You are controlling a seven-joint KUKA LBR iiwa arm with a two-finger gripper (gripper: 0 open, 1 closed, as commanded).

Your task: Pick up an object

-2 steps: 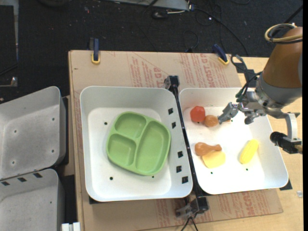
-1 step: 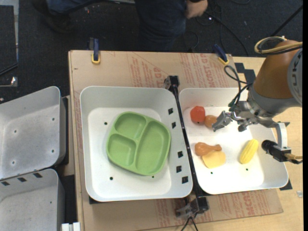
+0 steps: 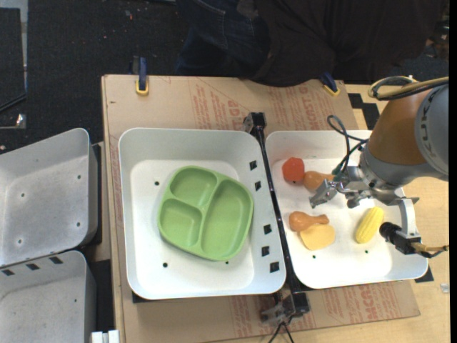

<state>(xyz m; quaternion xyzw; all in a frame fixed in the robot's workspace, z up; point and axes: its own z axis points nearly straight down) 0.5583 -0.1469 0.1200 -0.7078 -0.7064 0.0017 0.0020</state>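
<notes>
Right bin (image 3: 400, 266): gripper (image 3: 325, 195) low over the floor, finger spread not discernible, nothing seen between them. Near it lie a red tomato (image 3: 293, 169), an orange drumstick (image 3: 309, 221) touching a yellow cheese wedge (image 3: 318, 237), and a corn cob (image 3: 369, 224). Left bin (image 3: 136, 191): green divided plate (image 3: 206, 212).

Both bins are plain white, left bin (image 3: 143, 156) and right bin (image 3: 343, 277). The divided plate (image 3: 206, 212) is a soft lime green all over. Over on the right there's a red-orange toy (image 3: 293, 169), an orange drumstick (image 3: 308, 221), a pale yellow-orange flat piece (image 3: 318, 237) and a bright yellow corn cob (image 3: 369, 224). The bench (image 3: 186, 98) is tan cardboard with faded red lettering. The arm (image 3: 407, 131) is grey with an orange band.
</notes>
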